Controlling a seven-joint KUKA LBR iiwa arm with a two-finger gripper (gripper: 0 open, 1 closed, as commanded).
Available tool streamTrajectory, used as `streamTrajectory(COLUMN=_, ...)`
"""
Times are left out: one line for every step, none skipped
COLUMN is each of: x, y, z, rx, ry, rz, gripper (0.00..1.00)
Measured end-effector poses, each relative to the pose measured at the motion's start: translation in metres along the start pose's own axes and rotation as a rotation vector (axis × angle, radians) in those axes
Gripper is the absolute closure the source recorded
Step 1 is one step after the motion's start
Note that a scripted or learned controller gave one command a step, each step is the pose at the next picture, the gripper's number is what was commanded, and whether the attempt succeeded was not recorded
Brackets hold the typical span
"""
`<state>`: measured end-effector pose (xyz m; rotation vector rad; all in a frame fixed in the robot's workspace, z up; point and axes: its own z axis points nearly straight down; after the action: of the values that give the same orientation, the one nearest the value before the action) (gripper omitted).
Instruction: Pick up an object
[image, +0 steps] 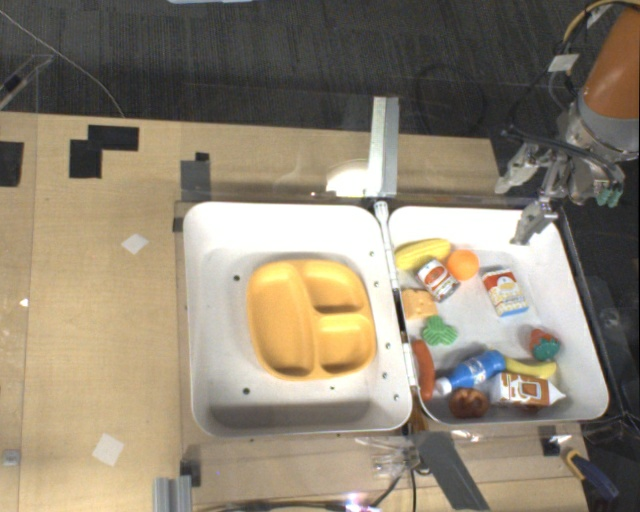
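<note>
Gripper (548, 205) is seen over the right bin's (585, 300) far right corner, fingers spread with nothing between them, with the toys lying below and left of it: carton (506, 293) nearest, orange (462, 264) and banana (422, 252) farther left, bottle (472, 371) well apart toward the near rim.

Right bin (578, 290) crowded toward front — rear right corner free, seemingly.

The pale wooden worktop (90, 330) looks matt; the two white plastic bins (215, 300) and the yellow sectioned plastic tray (300, 320) show smooth, faintly glossy surfaces.
</note>
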<state>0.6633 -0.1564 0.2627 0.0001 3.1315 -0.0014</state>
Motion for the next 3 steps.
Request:
streamTrajectory(x=0.02, y=-0.05, z=-0.024, rx=0.002, ry=-0.003, rz=0.29, gripper=0.0)
streamTrajectory(x=0.025, y=-0.048, z=0.008, rx=0.002, ry=0.002, rz=0.623, gripper=0.0)
streamTrajectory(x=0.037, y=-0.048, z=0.165, rx=0.004, ry=0.011, rz=0.925, gripper=0.0)
